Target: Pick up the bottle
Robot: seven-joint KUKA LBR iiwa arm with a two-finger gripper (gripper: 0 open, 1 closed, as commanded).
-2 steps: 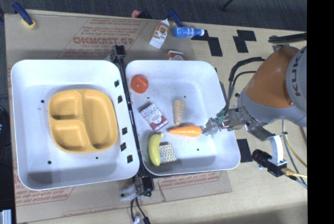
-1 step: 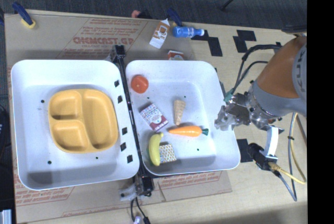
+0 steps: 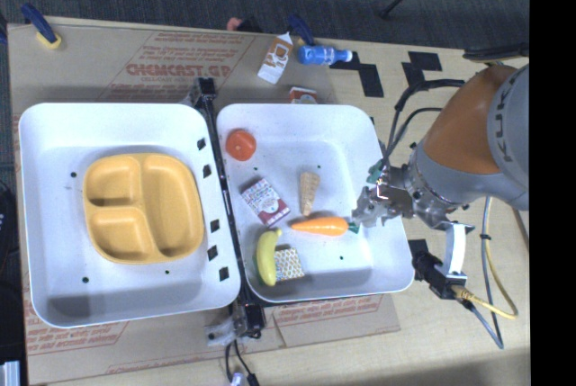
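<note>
A small blue bottle [image 3: 317, 56] lies on its side on the cardboard behind the right bin [image 3: 360, 125], outside both bins. The gripper [image 3: 371, 204] hangs low over the right bin's right wall, well in front of the bottle and far from it. Its tip is just right of the green end of an orange carrot [image 3: 319, 227]. Nothing shows between its fingers. The grey arm with its orange band [image 3: 468, 137] reaches in from the right.
The right bin holds an orange-red round fruit [image 3: 239, 144], a red and white box [image 3: 265, 201], a cone [image 3: 309, 189], a banana [image 3: 267, 256] and a checkered packet [image 3: 289, 264]. A yellow divided plate [image 3: 144, 204] sits in the left bin. A small carton [image 3: 275, 58] lies left of the bottle.
</note>
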